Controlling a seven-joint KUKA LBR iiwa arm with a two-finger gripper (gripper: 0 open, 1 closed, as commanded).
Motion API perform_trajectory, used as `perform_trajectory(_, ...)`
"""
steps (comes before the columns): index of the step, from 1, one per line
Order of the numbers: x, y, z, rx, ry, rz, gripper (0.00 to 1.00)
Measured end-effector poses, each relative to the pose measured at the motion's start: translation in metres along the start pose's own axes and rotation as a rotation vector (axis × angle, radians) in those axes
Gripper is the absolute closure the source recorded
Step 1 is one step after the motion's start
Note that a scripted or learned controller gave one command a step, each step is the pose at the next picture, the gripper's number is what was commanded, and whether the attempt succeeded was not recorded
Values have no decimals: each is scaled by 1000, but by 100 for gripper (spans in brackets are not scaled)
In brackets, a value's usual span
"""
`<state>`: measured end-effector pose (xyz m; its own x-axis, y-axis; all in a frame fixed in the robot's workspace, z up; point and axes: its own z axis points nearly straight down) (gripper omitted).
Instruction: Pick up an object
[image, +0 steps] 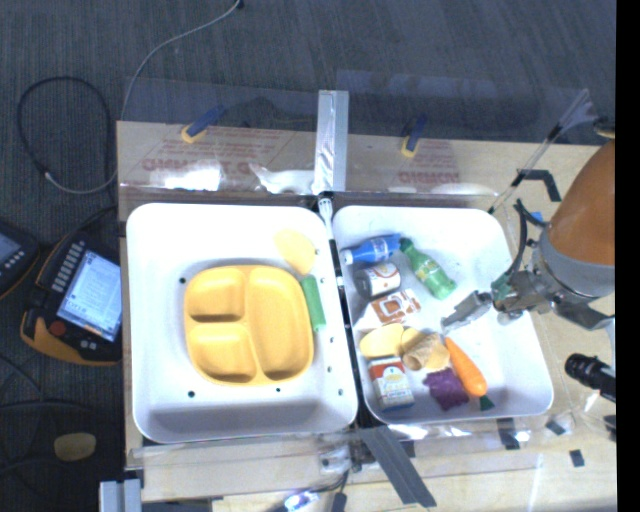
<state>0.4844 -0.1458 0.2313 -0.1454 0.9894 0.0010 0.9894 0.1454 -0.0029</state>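
One arm (585, 225) reaching from right, tool (462, 312) low over right bin (500, 235), grip state unclear

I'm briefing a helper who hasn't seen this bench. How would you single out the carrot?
Look in the right-hand white bin, near its front right corner. The carrot lies slantwise there between a tan piece and a purple toy: it is the one long orange thing, with a green tip.
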Motion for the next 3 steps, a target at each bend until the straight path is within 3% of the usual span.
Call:
perform_trajectory(1,-8,-1,134,-1,2,-60,0)
perform_trajectory(2,-7,-1,127,2,5,-60,100)
perform_trajectory(3,53,42,49,1,-1,-36,100)
